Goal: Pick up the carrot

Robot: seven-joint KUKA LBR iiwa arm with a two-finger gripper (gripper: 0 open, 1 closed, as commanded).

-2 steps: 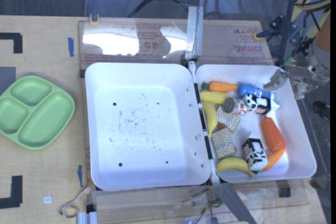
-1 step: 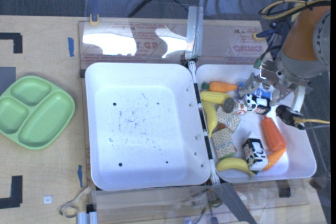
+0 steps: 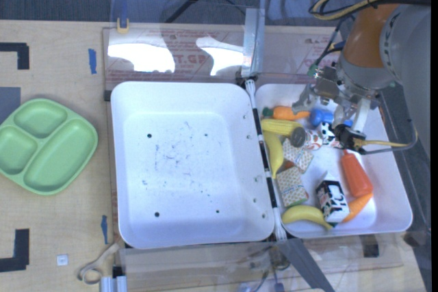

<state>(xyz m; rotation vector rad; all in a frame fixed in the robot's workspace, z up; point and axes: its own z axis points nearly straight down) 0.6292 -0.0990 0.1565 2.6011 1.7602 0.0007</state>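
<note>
- Carrot: we see it in the right white bin, near that bin's right wall, lying lengthwise with its broad end toward the far side and its tip toward the near side.
- We see our claw above the far part of the same bin, over the clutter to the upper left of the carrot and apart from it.
- We cannot tell whether the claw is apart or together; cables and fittings hide that part.
- We see our arm coming in from the right, with the orange band just above the wrist.
- Beside the carrot's near end stands a small black-and-white carton, and a banana lies along the bin's near edge, touching or almost touching the carton.
- Further left we see a second yellow banana along the bin's left wall, and two patterned packets between it and the carrot.
- A small orange piece and a blue object lie at the far end, close under the claw.
- The left white bin sits beside the right one, their rims touching.
- On the wooden surface, well left of the bins, rests a green divided plate.
</note>
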